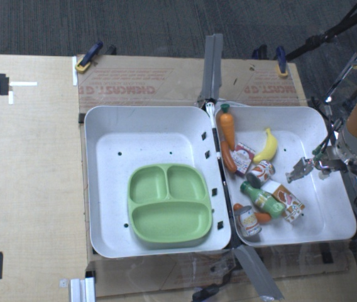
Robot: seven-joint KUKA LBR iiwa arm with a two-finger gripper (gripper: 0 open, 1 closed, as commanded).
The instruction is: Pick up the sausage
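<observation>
Nothing picked yet from what I see. The sausage (228, 158) lies flat in the right bin (329, 228), tight against the divider wall shared with the left bin (103, 187), just below the carrot (227, 125) and touching its lower end, or nearly so. A small red-and-white packet (244, 158) sits right beside the sausage on the side away from the divider.

The gripper (299, 169) hovers over the right bin, well apart from the sausage, across the clutter from it: banana (267, 146), green bottle (261, 197), an orange-and-white carton (290, 203). Its fingers look spread with nothing between them, so I read it as open and empty.

Left to do: basically everything. Travel over to the divider side, descend, close, lift. My guess is the wall and carrot make that a tight grasp; fingers probably have to straddle the sausage across its width.

Readable text: the cardboard under the bins carries red print, upside down from this camera, looks like "CHEMCST" or similar, can't confirm. Packet and carton labels are too small to read. The green divided plate (169, 203) in the left bin has no markings.
</observation>
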